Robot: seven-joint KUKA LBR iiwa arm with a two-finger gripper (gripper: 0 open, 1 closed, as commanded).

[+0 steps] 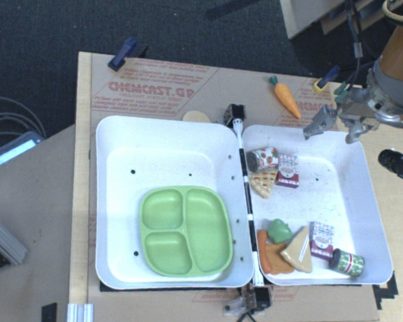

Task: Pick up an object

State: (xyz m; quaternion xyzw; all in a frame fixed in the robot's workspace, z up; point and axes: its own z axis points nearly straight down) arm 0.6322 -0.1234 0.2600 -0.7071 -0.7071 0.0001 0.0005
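Note:
My gripper (336, 129) hangs over the far rim of the right bin (367, 185), open, with nothing between its fingers. Well below it in that bin lie a small round tin (265, 157), a red and white carton (287, 170) and a pizza slice (262, 184) near the left wall. At the front are a green piece (279, 231), an orange piece (271, 257), a cheese wedge (299, 251), another red carton (321, 239) and a dark can (347, 262).
The left bin (118, 156) holds a green divided plate (184, 229). A toy carrot (286, 97) lies on the cardboard behind the right bin, left of the gripper. Blue clips (122, 53) sit at the board's far edge.

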